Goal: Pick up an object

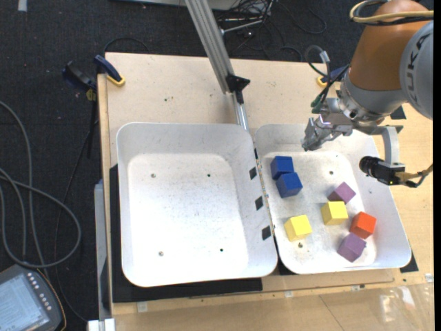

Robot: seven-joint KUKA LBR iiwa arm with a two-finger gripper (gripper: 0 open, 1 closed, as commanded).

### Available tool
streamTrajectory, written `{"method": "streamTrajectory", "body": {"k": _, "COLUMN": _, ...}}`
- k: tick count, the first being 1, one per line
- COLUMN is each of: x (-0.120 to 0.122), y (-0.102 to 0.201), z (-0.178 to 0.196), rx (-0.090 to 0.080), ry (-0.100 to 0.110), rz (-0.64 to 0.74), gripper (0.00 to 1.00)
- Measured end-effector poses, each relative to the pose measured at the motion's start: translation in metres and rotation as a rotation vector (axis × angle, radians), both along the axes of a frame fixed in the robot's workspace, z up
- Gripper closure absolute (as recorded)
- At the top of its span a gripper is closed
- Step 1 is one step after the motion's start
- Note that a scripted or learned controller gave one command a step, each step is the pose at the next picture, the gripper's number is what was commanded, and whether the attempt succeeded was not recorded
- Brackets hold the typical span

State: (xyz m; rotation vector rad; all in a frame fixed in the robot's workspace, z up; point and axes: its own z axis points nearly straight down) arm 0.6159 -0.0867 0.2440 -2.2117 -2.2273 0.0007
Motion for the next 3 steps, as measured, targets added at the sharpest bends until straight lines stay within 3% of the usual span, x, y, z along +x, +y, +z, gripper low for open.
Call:
{"method": "streamTrajectory", "body": {"k": 2, "x": -0.031, "y": 0.094, "z": 0.012, "rx": 0.000, "ry": -0.001, "rz": 0.001, "gripper": 1.00}}
{"method": "streamTrajectory", "body": {"k": 3, "x": -0.060, "y": 0.148, "z": 0.009, "rx": 0.000, "ry": 0.001, "rz": 0.001, "gripper": 1.00}}
